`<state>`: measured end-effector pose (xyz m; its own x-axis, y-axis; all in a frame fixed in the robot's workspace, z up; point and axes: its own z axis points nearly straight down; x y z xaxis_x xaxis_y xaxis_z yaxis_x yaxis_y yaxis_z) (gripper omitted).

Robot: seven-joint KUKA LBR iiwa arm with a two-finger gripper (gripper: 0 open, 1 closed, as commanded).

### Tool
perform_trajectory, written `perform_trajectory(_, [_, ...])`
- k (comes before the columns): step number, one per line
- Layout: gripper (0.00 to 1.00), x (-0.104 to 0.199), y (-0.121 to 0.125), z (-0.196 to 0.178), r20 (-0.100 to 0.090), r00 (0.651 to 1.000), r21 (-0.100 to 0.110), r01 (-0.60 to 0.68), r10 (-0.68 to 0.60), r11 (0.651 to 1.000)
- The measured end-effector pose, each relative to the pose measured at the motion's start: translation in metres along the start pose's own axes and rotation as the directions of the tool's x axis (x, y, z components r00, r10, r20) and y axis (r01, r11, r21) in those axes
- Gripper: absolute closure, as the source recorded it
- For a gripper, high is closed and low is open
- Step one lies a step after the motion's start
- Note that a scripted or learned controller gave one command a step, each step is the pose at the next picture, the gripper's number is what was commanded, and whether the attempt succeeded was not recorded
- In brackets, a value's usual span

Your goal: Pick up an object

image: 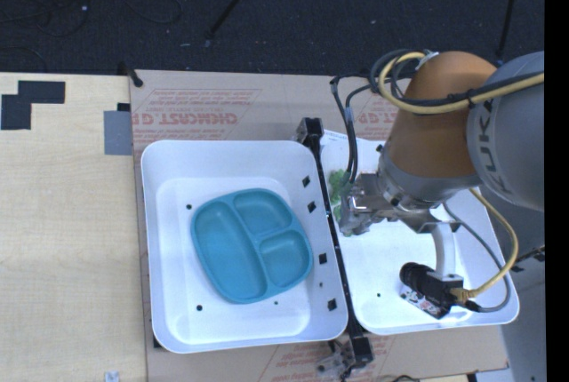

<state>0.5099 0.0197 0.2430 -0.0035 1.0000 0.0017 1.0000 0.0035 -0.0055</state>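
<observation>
The arm's orange band [440, 127] is covering much of the right bin [484, 305] from you, and it is hiding the gripper's fingertips. Beside that bin's left wall, a green object [338, 185] is peeking out, too covered to identify. The arm is running off the right edge.

A divided plate [251, 243] is set in the left bin [169, 282] — the right bin [498, 305] adjoins it, with the arm [444, 131] over it.
</observation>
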Motion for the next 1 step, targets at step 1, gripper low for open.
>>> perform_trajectory(1, [1.00,0.0623,0.0008,0.0091,0.000,1.000,0.000,0.002,-0.002,1.000])
